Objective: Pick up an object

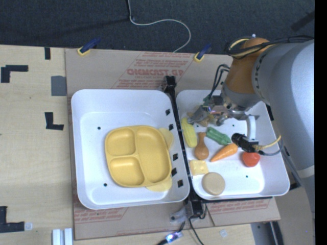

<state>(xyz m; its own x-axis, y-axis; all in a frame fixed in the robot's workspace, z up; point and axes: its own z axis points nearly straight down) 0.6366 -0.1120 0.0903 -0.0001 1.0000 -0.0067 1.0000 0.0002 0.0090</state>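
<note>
1. The task names no particular object, so the candidates are the toy foods in the right bin (276, 188). Nearest the end effector (204, 114) is the yellow corn cob (189, 133), which lies along the bin's left wall, towards its far left corner.
2. The corn looks like a light, stiff plastic piece with a ribbed surface; a hold across its narrow middle should be the surest, though the wall beside it leaves little room for a finger on that side.
3. Just beside it lie a tan pear-shaped piece (202, 148) and a green pepper (218, 136); both look light and hard, with smooth, rounded skins that could slip out of a pinch.
4. The orange carrot (224, 152) lies near the bin's middle, tapered, best taken at its thicker end. The red tomato (251, 158) sits towards the right wall, round and likely to roll.
5. A pale yellow slice (198, 167) and a round beige disc (213, 183) lie near the front edge; both are flat and low, hard to get under.
6. The end effector hangs over the far left part of the right bin, above the corn and pepper. I cannot tell how it is set, and nothing is visibly held.
7. The left bin (87, 111) carries a yellow divided plate (137, 154), wide and awkward for a pinch.
</note>
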